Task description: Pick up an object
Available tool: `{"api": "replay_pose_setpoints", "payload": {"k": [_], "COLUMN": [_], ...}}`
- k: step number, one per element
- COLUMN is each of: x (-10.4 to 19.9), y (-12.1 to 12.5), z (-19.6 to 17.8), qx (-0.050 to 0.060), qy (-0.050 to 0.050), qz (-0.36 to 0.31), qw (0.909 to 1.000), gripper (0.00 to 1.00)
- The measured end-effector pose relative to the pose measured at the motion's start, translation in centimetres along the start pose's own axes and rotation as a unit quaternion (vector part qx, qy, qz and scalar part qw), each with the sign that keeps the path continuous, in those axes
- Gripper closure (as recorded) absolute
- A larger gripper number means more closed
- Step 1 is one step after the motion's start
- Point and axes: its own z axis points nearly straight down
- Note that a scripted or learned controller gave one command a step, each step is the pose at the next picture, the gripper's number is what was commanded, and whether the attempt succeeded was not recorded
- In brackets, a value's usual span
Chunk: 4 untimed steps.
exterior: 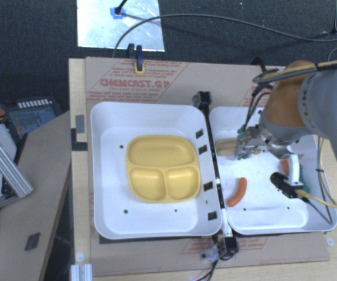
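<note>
In the right bin, an orange-red sausage lies slanted near the divider. A tan, bun-like object rests at the bin's left side, further back. My gripper hangs low over the right bin, just to the right of the tan object and close against it. The grey arm with its orange band covers the bin's far right part. A small red object peeks out beside the arm's white wrist piece.
The left bin holds a yellow divided plate. A black divider strip runs between the bins. Cables trail along the right bin's right side. A grey device and metal rail sit off the bench's left.
</note>
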Motion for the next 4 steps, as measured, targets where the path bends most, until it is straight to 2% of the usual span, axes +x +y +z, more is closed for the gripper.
{"api": "replay_pose_setpoints", "payload": {"k": [1,2,3,4], "x": [-0.6,-0.9,-0.9,3.3], "y": [-0.7,0.2,0.3,-0.5], "z": [-5.1,-11.3,-11.8,-11.9], "qx": [-0.001,-0.002,0.0,0.001], "qy": [0.0,0.0,0.0,0.001], "qz": [0.0,-0.002,-0.002,-0.004], "qw": [1.0,1.0,1.0,1.0], "gripper": [1.0,1.0,1.0,1.0]}}
